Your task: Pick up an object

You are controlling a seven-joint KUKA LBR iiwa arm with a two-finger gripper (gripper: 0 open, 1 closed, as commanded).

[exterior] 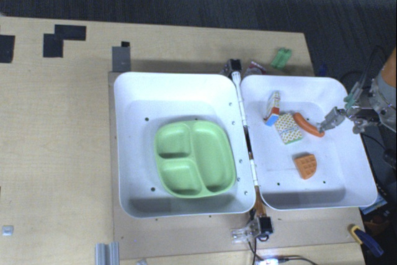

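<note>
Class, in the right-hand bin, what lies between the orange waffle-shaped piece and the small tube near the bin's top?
In the camera view, a speckled square packet lies between the waffle piece and the tube.

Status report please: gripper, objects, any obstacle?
Gripper at right bin, beside orange carrot. Nothing gripped visibly. Waffle and patterned block nearby.
</note>
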